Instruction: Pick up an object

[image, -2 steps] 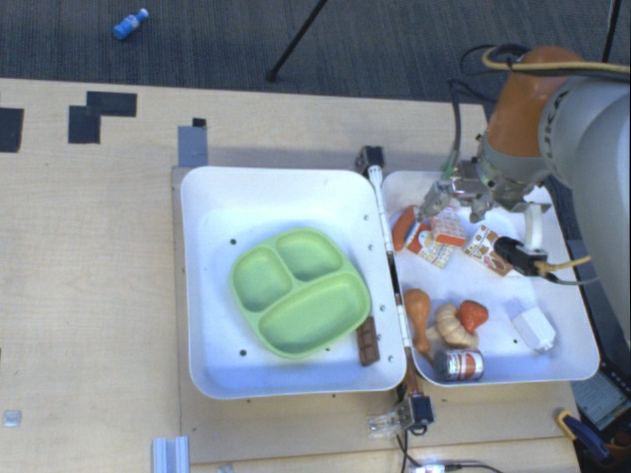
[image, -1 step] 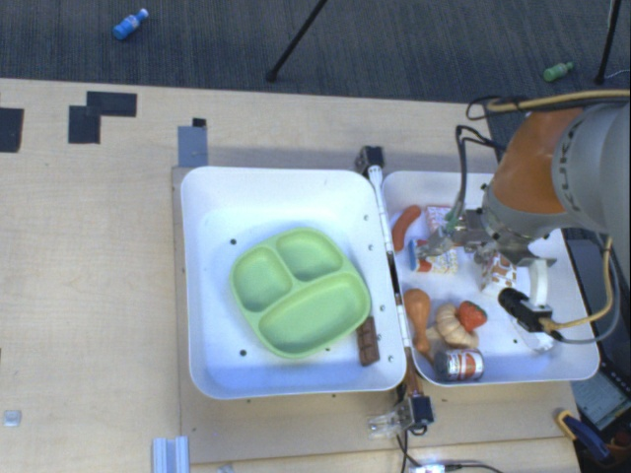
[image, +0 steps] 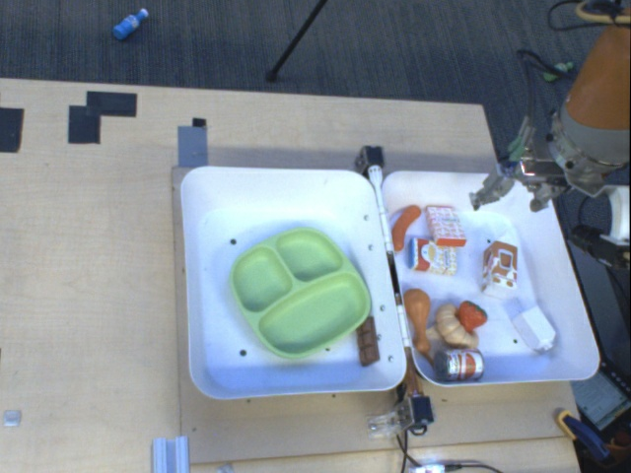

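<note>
Left bin (image: 202, 294): holds a green plate (image: 301, 291) with three compartments, lying flat near its middle. A brown bar (image: 367, 343) lies just beside the plate's near-right edge, close to the divider.

Divider (image: 387, 254): the two bins meet here; a black clamp (image: 371, 156) sits at its far end.

Right bin (image: 577, 313): holds all the loose things. At the far left, a sausage (image: 403, 227); right of it a red-and-white carton (image: 444, 227), and a second small box (image: 433, 256) touching it on the near side. Further right, a brown-and-white box (image: 500, 266), apart from the others. A white block (image: 533, 327) lies nearer, toward the right wall.

Near cluster: a drumstick (image: 418, 315), a pale lumpy piece (image: 453, 327), a strawberry (image: 472, 314) and a can (image: 458, 366), packed together and touching.

Gripper (image: 513, 187): over the far right edge of the right bin, above the things and apart from all of them. Its fingers look spread wide, with nothing between them.

Arm (image: 599, 92): reaches in from the far right, orange band above the wrist.

Progress: judging by this, nothing is picked yet. Choosing a thing, coming down, closing and lifting are all left. The brown-and-white box is nearest the gripper and stands clear, so it looks the easiest; the near cluster seems harder to grip cleanly.
</note>
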{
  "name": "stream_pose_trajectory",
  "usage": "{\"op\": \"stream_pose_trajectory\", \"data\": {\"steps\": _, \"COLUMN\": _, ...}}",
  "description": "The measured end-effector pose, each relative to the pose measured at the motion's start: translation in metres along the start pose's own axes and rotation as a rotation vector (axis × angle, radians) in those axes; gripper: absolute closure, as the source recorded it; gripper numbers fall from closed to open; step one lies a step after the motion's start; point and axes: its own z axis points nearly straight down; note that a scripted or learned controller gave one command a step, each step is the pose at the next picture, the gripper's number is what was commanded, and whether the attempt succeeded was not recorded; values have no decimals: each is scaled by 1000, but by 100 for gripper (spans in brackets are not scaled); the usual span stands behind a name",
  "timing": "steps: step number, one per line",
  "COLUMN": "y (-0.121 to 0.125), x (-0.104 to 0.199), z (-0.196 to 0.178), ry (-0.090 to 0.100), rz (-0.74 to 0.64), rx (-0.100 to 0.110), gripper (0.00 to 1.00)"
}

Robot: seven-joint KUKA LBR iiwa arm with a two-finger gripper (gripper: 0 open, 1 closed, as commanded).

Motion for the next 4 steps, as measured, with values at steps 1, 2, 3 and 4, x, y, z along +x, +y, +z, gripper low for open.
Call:
{"op": "stream_pose_trajectory", "data": {"steps": 1, "y": -5, "x": -4, "z": 77, "ry": 2, "rz": 2, "rx": 6, "gripper": 0}}
{"op": "stream_pose_trajectory", "data": {"steps": 2, "y": -36, "x": -34, "z": 136, "ry": -6, "rz": 0, "rx": -14, "gripper": 0}}
{"op": "stream_pose_trajectory", "data": {"steps": 3, "y": -34, "x": -34, "z": 124, "ry": -8, "rz": -1, "rx": -20, "gripper": 100}}
{"op": "stream_pose_trajectory", "data": {"steps": 4, "y": -34, "x": -34, "z": 124, "ry": -8, "rz": -1, "rx": -19, "gripper": 0}}
